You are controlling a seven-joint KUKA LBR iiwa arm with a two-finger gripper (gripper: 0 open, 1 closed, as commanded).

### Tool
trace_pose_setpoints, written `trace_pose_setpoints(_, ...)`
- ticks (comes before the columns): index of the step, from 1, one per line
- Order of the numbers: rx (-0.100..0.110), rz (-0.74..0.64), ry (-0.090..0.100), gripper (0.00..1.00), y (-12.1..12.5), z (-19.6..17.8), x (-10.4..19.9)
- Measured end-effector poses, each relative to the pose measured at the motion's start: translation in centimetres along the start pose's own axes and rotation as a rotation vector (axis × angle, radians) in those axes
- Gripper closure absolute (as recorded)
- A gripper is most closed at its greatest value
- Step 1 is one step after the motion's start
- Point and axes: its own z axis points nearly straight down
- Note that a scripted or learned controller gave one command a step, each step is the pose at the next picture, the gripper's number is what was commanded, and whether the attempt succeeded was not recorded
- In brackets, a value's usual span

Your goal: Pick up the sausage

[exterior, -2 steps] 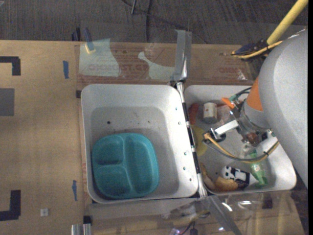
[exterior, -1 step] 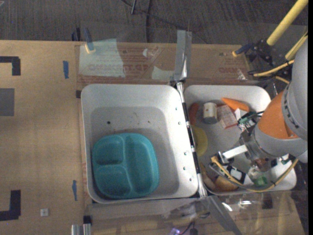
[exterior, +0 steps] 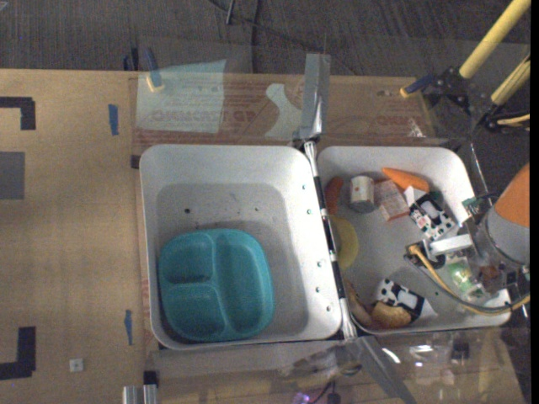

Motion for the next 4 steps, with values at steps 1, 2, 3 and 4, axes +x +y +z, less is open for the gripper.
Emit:
trace_pose_setpoints(1, 0.0, -0.001, 0.001, 0.0, 0.0, 0.1, 0.0)
trace_pose_setpoints(2, -0.002, -0.002, 0.0, 0.0, 0.0, 0.1, 0.1)
trace_pose_setpoints(3, -0.002, -0.002, 0.0, 0.0, 0.0, 0.1, 0.1)
trace_pose_setpoints(4, 0.005, 0.007, -0.012, 0.0, 0.3, 0.2, 1.0)
